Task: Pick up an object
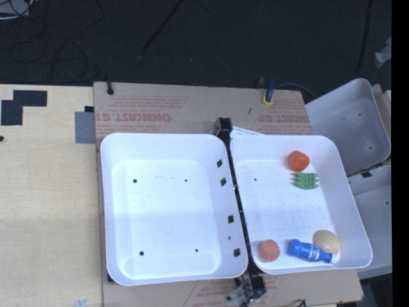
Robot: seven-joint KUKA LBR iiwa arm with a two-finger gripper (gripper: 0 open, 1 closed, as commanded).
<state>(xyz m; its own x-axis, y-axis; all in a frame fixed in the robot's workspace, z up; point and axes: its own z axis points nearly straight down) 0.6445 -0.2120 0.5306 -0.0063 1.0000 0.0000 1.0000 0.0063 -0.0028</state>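
Right bin with orange ball, green piece, pink ball, blue bottle, beige ball, pincer state impossible to tell.

Cardboard sheet under bins, yellow clamp at far edge, wood bench left.
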